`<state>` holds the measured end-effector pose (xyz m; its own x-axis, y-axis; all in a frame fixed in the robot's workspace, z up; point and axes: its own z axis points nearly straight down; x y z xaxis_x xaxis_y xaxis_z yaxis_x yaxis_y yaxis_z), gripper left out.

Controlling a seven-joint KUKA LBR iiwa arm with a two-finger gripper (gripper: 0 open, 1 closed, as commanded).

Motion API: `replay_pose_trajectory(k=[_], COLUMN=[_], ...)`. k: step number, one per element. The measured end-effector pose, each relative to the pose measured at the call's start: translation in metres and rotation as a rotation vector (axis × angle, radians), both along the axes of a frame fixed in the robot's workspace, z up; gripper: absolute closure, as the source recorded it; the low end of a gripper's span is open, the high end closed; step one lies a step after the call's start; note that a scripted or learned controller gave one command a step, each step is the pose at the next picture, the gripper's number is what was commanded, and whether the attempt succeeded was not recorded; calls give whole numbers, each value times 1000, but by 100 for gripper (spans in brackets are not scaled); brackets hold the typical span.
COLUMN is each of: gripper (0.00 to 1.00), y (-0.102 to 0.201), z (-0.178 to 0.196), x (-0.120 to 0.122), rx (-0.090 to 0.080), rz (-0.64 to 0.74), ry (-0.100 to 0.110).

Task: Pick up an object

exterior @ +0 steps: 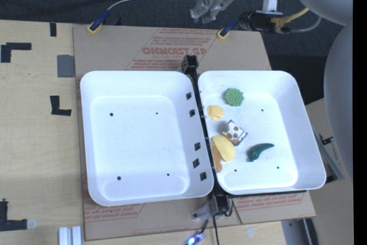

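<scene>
Camera view: end effector (207, 6) hovers well beyond right shallow white plastic bin (298, 123), grip state can't tell. Yellow oval toy (224, 148) lies near bin's left wall; approach vertically, avoid wall.

Smooth, faintly glossy white plastic for both bins (137, 80). Matt brown cardboard sheet (172, 51) beneath, printed red. Pale wood-look bench top (34, 140), dull. Bumpy green piece (233, 96); glossy yellow piece (225, 148). Bare metal on gripper (209, 6).
</scene>
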<state>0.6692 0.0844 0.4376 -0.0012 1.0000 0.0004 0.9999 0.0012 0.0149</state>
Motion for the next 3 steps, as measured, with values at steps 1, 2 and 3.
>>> replay_pose_trajectory(k=[1,2,3], gripper=[100,100,100], y=[3,35,64], z=[105,98,98], x=[-1,-52,-100], rx=[1,1,0], rz=[3,4,4], ry=[2,16,17])
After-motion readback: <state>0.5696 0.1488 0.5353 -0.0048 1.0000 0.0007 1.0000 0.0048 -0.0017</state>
